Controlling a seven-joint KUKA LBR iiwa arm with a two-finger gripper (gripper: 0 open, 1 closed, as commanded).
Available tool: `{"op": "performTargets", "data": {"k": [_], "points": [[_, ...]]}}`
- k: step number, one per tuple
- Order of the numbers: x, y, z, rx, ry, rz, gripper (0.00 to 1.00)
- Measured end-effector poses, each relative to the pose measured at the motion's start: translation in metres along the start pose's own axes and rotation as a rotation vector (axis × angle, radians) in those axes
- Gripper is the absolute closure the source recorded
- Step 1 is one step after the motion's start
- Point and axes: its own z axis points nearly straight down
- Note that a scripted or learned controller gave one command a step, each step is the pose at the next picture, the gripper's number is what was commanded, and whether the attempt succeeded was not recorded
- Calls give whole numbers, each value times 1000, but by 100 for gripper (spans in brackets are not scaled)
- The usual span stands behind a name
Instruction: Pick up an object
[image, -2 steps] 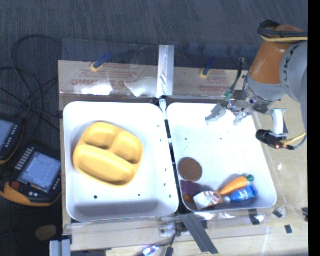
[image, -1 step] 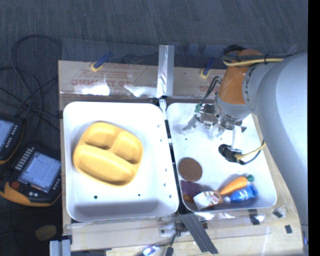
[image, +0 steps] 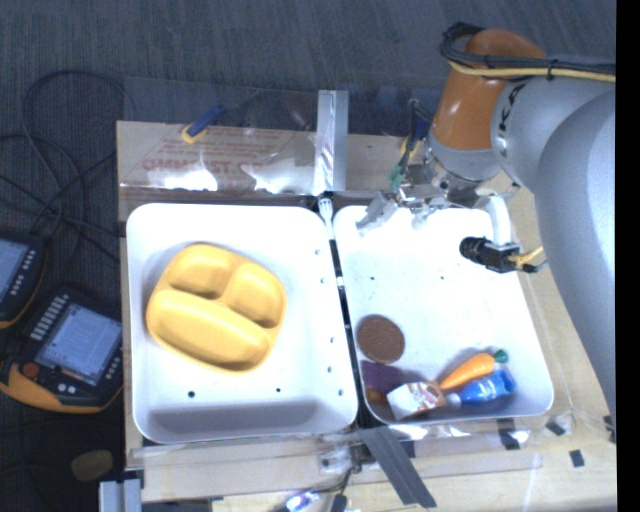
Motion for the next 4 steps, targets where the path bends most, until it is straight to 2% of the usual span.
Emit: {"op": "performTargets", "data": {"k": [1,2,3,4], "points": [[-52,-32,55,-1,2,-319,0],[34,-71,-20,-3,4,-482,0],[-18,-44,-5,-6,2,-847,0],[-64,-29,-92,-6,1,-748,0]]}}
